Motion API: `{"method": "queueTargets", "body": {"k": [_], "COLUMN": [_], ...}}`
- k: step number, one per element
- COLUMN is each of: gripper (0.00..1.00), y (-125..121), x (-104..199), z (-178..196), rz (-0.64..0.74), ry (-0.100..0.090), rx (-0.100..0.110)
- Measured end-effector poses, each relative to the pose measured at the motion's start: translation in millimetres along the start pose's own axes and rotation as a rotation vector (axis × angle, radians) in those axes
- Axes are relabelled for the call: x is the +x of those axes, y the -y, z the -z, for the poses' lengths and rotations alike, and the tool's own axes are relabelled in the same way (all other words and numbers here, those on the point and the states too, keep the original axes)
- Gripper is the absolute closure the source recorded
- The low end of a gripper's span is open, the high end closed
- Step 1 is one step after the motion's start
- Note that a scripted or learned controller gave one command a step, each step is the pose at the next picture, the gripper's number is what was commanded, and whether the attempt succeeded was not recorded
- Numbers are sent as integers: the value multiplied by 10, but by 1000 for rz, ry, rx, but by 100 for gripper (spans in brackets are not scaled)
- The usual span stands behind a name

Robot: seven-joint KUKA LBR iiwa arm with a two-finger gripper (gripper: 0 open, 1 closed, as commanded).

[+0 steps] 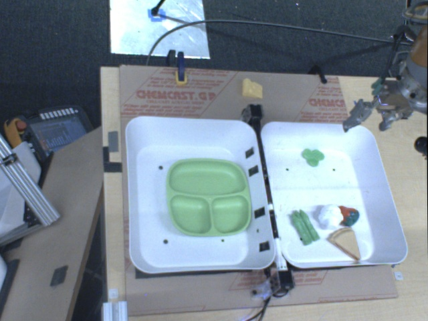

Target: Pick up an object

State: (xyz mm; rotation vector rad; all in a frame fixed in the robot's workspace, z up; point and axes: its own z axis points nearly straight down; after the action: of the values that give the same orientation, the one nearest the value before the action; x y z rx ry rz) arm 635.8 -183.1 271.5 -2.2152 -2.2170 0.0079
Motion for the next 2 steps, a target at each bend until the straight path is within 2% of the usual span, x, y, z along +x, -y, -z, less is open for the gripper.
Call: {"method": "queueTargets", "body": {"k": [1,2], "gripper": [0,0], "y": [-19,-37], "x": [7,81], "z": [68,-372], "rz": [3,5], "ry": [2,2], "rx": [-11,-9]}}
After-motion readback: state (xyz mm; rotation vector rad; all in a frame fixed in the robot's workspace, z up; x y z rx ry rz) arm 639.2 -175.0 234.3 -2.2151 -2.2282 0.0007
